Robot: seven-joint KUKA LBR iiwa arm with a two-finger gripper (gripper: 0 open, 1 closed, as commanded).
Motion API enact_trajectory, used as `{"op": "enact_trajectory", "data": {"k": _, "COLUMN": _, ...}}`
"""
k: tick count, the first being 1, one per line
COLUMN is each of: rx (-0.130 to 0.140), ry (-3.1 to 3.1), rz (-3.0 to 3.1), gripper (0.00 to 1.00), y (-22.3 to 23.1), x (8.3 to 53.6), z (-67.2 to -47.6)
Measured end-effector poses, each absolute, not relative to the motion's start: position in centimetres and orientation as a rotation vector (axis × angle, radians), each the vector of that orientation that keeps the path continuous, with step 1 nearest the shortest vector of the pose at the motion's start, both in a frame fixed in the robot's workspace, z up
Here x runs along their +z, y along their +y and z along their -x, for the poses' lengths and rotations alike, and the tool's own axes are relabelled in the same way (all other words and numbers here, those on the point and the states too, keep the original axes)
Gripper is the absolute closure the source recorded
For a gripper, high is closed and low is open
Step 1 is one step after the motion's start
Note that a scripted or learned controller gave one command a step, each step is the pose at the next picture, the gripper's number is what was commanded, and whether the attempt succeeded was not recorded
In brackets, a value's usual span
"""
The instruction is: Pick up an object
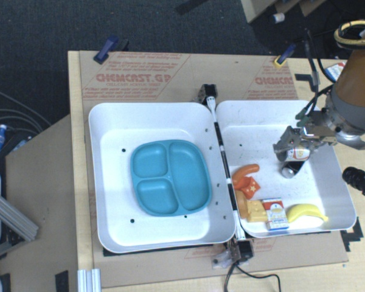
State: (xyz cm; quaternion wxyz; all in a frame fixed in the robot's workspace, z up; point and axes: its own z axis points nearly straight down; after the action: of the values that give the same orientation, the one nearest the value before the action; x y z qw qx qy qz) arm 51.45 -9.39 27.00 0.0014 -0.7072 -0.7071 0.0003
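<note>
hovering metal pincer (294, 152) above curved glossy banana (306, 212)

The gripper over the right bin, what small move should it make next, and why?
Probably a short move toward the toy food. The gripper hangs over bare floor of the right bin, while the orange pepper and banana lie nearer the front.

Open floor across right bin's (328, 190) back and middle; food crowded along front wall: sausage (245, 171), cheese (253, 209), carton (276, 215), banana (306, 212).
</note>
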Motion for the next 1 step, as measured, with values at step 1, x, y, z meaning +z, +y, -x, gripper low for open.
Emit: {"op": "enact_trajectory", "data": {"k": 1, "rx": -0.001, "ry": -2.223, "rz": 2.219, "gripper": 1.0, "y": -4.96, "x": 25.17, "z": -56.09}}
